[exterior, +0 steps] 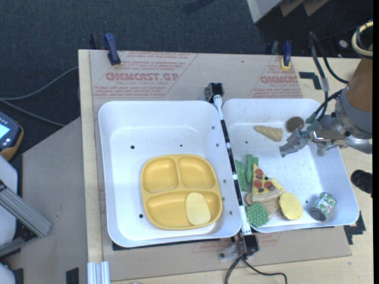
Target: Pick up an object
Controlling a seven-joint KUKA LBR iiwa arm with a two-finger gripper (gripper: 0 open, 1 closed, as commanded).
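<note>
In the left bin (112, 129) lies a yellow divided plate (180, 191), of smooth plastic with three compartments, and a pale oval piece (198, 209) rests flat in its lower compartment; I think the plate is there only to receive things. The bin itself is shallow, white and matte, with rounded corners. A black strip (228, 158) runs between the two bins, probably to keep them together. In the right bin (340, 170) the toy foods are gathered near the lower left corner: green bean-like sticks (249, 167), a pizza slice (263, 184) with red spots, a round green piece with a grid texture (257, 216), and a flat yellow disc (290, 206); several of them touch or overlap. A small can (323, 205) with a green label lies on its side toward the lower right corner, apart from the pile. Higher up there is a tan wedge (269, 132) and a small brown round piece (294, 123). The gripper (296, 142) hangs over the upper part of this bin, just beside the brown piece, and its grey metal fingers appear spread, with nothing between them. No object is chosen yet, in my judgement; the wedge and the brown piece are the nearest candidates.
</note>
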